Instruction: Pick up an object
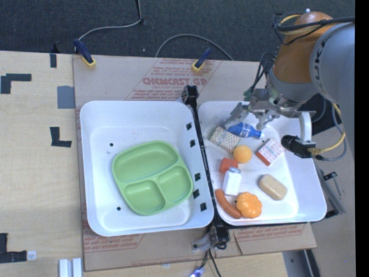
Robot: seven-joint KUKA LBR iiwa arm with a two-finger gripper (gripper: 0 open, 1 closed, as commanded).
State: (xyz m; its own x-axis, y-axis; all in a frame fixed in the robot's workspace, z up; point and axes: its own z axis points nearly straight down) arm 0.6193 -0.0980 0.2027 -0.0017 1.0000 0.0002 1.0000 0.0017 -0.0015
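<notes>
Gripper [252, 116], right bin's [308, 203] twelve o'clock side: jaws spread, released, straddling blue tube [244, 131] lying just below, at six o'clock.

The arm [314, 45] is cut off by the right edge, so its base is hidden. The gripper [252, 115] covers part of the right bin's [305, 209] far wall, and whether its fingers are apart or closed around anything cannot be told. The blue tube [245, 131] lies partly under it, one end hidden. Print on the small red-and-white box [270, 152] is too small to read. A cable [137, 4] runs off the top edge.
</notes>
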